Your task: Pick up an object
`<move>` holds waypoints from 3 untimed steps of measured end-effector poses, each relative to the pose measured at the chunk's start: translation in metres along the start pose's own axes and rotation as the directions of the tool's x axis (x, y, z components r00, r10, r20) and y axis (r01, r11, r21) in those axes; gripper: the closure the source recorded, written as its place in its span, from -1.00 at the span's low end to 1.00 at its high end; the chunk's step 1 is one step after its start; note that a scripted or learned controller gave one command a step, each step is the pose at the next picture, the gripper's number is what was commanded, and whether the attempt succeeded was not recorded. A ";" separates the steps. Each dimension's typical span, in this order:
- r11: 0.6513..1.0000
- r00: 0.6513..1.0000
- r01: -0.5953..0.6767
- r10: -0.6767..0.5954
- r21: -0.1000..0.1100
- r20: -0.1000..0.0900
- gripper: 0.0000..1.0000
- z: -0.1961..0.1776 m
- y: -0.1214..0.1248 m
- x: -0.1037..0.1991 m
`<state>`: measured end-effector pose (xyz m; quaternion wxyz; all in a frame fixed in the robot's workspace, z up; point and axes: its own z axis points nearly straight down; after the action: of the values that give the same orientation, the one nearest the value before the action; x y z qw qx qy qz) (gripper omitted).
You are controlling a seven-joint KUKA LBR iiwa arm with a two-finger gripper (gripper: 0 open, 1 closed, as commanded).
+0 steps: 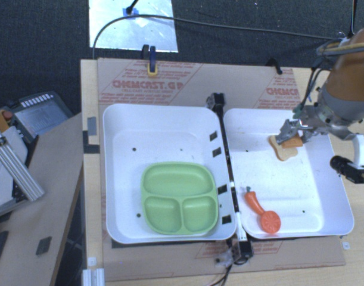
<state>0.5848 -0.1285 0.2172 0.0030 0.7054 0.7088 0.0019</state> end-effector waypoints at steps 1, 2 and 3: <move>1.000 1.000 0.000 0.000 0.004 -0.001 1.00 -0.015 0.001 0.000; 1.000 1.000 0.004 -0.004 0.005 -0.002 1.00 -0.017 -0.004 0.059; 1.000 1.000 0.005 -0.005 0.005 -0.003 1.00 -0.021 -0.002 0.104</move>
<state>0.5822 -0.0243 0.2379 0.0001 0.7038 0.7104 0.0012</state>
